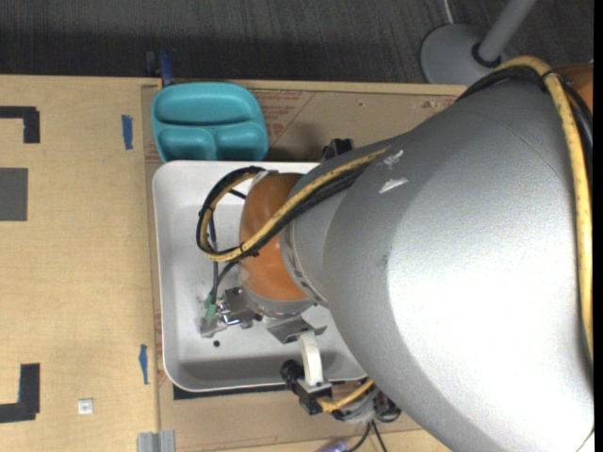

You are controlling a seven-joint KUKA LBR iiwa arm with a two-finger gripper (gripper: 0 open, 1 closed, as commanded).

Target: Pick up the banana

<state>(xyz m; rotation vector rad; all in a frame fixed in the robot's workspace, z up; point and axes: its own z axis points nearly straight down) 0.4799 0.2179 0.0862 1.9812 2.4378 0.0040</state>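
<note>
1. The arm [452,224] reaches in from the right and covers most of the white bin [174,252] at centre frame, presumably lowered for a pick.
2. The gripper [221,314] sits low at the bin's lower left; its wrist hides the fingers, so I cannot tell their spread or any hold.
3. Banana: I cannot locate it; it may lie under the arm.
4. A teal tray [209,121] stands just above the bin, clear of the work.
</note>
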